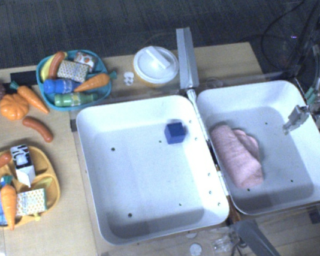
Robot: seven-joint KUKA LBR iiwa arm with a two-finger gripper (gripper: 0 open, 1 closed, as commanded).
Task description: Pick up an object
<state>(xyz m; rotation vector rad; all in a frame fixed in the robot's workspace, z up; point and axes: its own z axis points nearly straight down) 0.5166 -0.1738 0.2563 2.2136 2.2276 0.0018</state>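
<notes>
Bright, even overhead light; soft shadows along the white bins' [138, 106] near walls; mild blur.

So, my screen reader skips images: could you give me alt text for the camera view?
Two white bins sit side by side: the left bin holds a small blue block, the right bin a rolled pink towel. The robot's hand hovers at the right bin's right edge.

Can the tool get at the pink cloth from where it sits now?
Probably yes. The tool sits at the right edge of the right bin, and the rolled pink cloth lies by that bin's left wall with bare bin floor between them. The blue cube is off in the left bin.
</notes>
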